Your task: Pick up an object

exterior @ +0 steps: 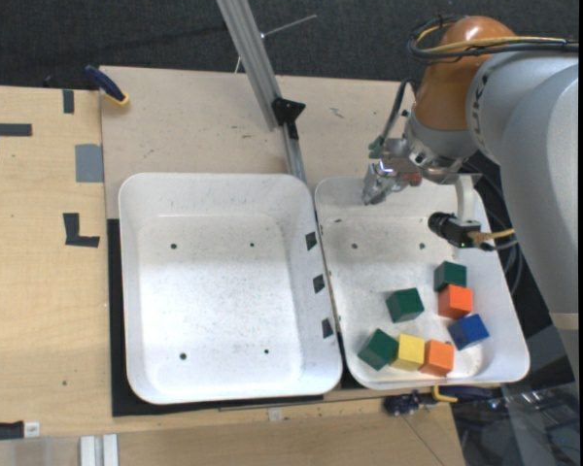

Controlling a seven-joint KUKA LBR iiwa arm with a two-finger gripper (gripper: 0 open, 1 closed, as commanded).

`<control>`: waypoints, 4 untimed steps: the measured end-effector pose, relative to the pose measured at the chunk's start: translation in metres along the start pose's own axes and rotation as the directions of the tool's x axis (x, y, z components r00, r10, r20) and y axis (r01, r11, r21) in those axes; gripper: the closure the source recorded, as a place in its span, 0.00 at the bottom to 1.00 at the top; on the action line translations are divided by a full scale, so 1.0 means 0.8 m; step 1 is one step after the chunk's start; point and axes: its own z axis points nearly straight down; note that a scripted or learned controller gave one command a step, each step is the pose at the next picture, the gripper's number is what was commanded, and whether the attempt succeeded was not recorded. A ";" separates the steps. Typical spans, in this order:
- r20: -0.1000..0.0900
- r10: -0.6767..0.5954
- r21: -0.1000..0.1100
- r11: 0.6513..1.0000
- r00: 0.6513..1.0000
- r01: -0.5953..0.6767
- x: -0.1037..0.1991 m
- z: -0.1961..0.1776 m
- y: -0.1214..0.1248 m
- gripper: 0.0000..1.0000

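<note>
The gripper (377,190) hangs over the far edge of the right bin (369,260); whether its fingers are spread or pressed together cannot be told. Seven blocks sit toward that bin's near right corner: three green (404,304), two orange (455,301), one yellow (411,349), one blue (468,330).

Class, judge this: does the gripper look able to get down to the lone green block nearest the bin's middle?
Probably yes. The gripper hangs over the right bin's far end, and the green block stands apart with bare floor between.
</note>
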 end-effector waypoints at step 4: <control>-0.002 -0.004 0.008 1.000 1.000 0.004 0.108 -0.080 -0.070 1.00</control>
